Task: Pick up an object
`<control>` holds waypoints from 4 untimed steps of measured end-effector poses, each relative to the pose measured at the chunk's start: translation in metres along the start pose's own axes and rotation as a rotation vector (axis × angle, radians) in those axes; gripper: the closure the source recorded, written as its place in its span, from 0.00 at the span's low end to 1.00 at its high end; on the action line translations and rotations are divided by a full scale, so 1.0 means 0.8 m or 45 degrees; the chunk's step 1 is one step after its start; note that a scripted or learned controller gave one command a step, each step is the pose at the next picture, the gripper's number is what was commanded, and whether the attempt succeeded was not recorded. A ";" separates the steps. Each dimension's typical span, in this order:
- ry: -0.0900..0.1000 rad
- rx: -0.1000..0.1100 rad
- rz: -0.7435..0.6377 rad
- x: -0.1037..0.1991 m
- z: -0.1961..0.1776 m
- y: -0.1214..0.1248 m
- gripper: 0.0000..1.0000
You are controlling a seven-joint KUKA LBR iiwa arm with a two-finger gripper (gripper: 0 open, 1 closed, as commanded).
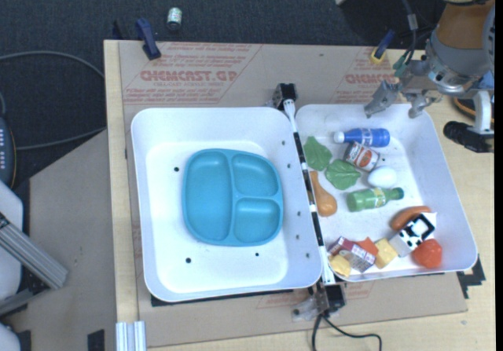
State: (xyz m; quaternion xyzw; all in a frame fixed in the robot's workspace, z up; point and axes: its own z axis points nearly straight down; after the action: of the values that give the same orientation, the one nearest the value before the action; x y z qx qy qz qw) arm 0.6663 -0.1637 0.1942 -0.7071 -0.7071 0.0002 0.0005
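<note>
Hovering over right bin's (448, 177) far edge, gripper (397, 100) w/ fingers spread, holding nothing. Blue bottle (365, 137) lies just near of it, w/ green bottle (374, 199), egg (383, 177), tomato (428, 253). Left bin (157, 247): blue tray (232, 196).

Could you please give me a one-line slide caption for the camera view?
KUKA arm's open tool hovers over the right bin's far edge, near a blue bottle; a blue divided tray sits in the left bin.
</note>
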 end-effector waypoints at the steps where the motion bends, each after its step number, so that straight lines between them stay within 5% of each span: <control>1: 0.000 0.000 0.000 0.035 0.137 -0.096 0.00; 2: 0.007 0.039 0.008 0.012 0.143 -0.008 0.00; 3: 0.000 0.001 0.001 0.020 0.137 -0.033 0.00; 4: -0.002 -0.006 0.000 0.020 0.122 -0.032 1.00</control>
State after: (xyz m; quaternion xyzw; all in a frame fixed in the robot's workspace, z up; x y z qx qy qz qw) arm 0.6409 -0.1479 0.0963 -0.7071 -0.7071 -0.0009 -0.0016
